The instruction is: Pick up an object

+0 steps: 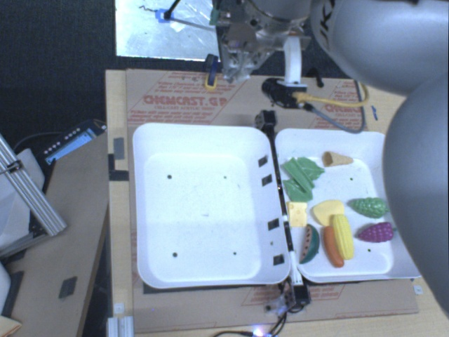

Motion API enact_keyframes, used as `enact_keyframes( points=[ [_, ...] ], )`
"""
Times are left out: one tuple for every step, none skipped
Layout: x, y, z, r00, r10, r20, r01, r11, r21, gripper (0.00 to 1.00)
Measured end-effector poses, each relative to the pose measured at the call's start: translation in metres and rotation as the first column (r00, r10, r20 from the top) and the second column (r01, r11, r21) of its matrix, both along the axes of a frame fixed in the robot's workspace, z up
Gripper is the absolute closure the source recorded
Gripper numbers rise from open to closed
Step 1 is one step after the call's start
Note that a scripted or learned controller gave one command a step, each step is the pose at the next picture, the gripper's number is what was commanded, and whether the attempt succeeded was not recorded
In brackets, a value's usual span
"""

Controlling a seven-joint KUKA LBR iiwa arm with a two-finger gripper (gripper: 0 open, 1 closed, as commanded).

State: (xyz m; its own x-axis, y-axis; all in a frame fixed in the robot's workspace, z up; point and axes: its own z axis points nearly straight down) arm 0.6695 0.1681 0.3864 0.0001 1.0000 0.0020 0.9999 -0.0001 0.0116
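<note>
A cardboard-covered bench [175, 93] is seen bearing two white bins. Toy foods, among them a corn cob [342, 235], are gathered in the right bin [372, 144]. The gripper [235, 62] is raised at the upper centre, well apart from them.

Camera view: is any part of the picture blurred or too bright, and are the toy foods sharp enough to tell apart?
In the camera view, the grey arm is close to the lens and looks soft; the left bin is bright, nearly washed out; the bright patch at the top glares; the corn and purple grapes in the right bin are distinct, though slightly grainy.
</note>
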Motion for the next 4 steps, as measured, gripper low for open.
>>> enact_keyframes(
  points=[
    [-0.030,0.062,0.140,1.000,0.012,0.006,-0.012,1.000,0.007,1.00],
    [-0.002,-0.003,0.150,1.000,-0.004,-0.006,0.004,1.000,-0.002,1.00],
    [-0.002,-0.210,0.149,1.000,-0.012,-0.008,0.012,1.000,-0.007,1.00],
    [-0.007,-0.036,0.149,1.000,0.021,-0.009,-0.021,1.000,0.004,1.00]
  ],
)
